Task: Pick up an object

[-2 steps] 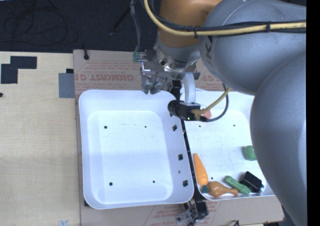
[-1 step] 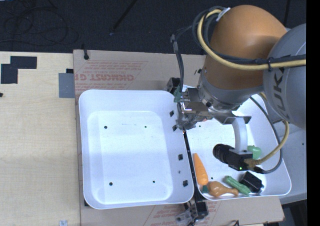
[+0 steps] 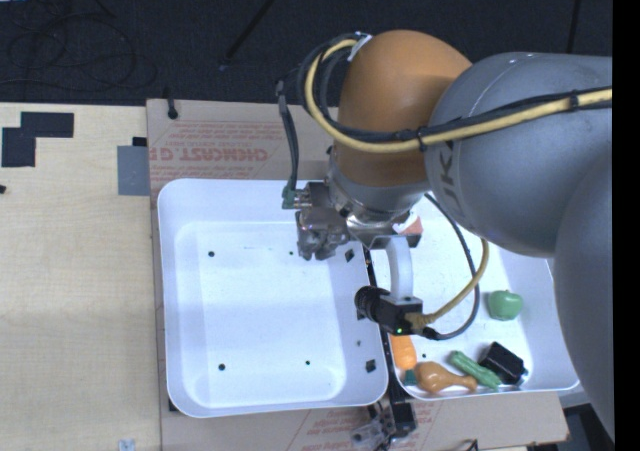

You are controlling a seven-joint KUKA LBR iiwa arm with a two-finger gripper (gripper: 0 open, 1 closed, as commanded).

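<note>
Two white bins sat side by side: the left bin (image 3: 190,339) and the right bin (image 3: 545,339), which held one green ball (image 3: 504,304), one black block (image 3: 503,361), one green stick (image 3: 473,369) and orange pieces (image 3: 430,376). The gripper (image 3: 318,237) hung over the left bin's far right edge, well apart from those objects; whether its fingers were spread or closed could not be told.

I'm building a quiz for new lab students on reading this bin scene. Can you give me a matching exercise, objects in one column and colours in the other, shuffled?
Objects, all in the right bin:
1. Round object near the arm's side
2. Boxy object near the front rim
3. Tapered piece by the divider
4. Long stick-like object lying beside the boxy one

Colours:
A. Black
B. Orange
C. Light green
D. Darker green

Pairs: 1-C, 2-A, 3-B, 4-D
</note>
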